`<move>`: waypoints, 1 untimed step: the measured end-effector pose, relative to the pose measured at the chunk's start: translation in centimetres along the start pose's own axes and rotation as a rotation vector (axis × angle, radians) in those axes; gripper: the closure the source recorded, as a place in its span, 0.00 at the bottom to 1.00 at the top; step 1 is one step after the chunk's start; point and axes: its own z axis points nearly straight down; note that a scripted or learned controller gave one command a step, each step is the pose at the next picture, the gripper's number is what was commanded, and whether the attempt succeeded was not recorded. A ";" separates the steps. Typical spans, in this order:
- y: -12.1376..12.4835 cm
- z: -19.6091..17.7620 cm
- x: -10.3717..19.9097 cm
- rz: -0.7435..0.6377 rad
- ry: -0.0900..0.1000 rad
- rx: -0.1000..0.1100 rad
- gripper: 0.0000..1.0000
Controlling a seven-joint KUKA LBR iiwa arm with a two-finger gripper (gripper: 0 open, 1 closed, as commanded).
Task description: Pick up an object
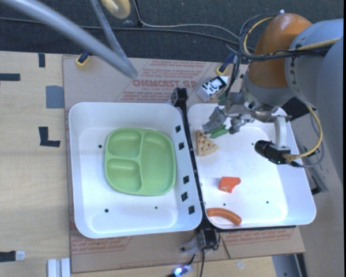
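The arm [288,45] hung over the right bin [288,212]. Its gripper [222,123] sat low by the pizza slice [205,143], a green piece [218,133] at the fingers; whether they pinched it, I couldn't tell. Closing there could nudge the slice aside and miss both.

Open white floor surrounds the small orange block [229,183] in the right white bin [288,203]; the curved orange sausage-shaped piece [224,215] hugs its near wall.
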 end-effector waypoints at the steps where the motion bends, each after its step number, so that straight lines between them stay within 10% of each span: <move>1: 1.4 0.8 4.8 0.000 0.000 0.000 1.00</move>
